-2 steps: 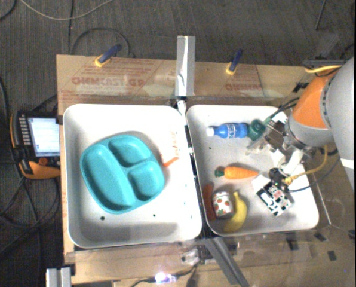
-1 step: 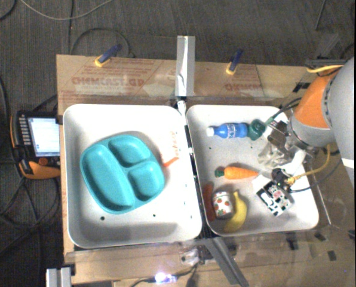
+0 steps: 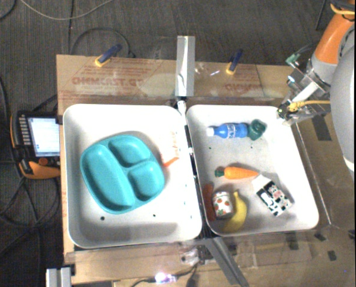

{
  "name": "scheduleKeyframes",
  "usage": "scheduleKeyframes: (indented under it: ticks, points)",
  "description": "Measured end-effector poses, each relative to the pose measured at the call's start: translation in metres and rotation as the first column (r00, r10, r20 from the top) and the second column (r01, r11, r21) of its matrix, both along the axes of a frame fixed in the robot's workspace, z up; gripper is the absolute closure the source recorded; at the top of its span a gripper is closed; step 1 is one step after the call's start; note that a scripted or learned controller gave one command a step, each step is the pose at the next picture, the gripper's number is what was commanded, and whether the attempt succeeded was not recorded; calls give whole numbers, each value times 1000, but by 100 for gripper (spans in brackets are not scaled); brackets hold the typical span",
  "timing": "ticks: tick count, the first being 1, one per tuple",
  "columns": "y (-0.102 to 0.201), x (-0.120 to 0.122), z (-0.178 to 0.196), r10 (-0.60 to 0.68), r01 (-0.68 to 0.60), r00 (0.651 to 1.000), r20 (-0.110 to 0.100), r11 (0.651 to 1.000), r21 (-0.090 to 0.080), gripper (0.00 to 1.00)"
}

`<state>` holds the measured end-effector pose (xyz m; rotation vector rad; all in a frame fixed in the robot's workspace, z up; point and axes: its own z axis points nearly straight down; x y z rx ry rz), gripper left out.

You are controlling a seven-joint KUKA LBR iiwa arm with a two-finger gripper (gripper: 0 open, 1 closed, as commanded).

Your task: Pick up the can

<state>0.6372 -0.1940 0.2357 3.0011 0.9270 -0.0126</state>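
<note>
Yellow banana (image 3: 240,214) touching can (image 3: 223,204); carrot (image 3: 238,173) just above.

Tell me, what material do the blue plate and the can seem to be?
The blue plate looks like smooth moulded plastic: even turquoise colour, rounded compartments, soft sheen. The can is probably metal with a printed label, white with red marks, but it is too small to be sure.

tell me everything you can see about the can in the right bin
The can is small, with a white label dotted in red and green and a pale top. It seems to stand upright near the front left corner of the right bin, pressed against the banana that curves around its right and front.
</note>
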Motion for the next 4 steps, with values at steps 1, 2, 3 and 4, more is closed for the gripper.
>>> scheduleKeyframes:
  ticks: [1, 2, 3, 4]
  points:
    - [-31, -30, -123, 56, -56, 998, -3, 998, 3, 100]
    - [-16, -51, -16, 155, -155, 988, 0, 988, 4, 100]
    - [54, -106, -53, 541, -541, 841, 1, 841, 9, 100]
    - [24, -40, -25, 330, -330, 944, 0, 944, 4, 100]
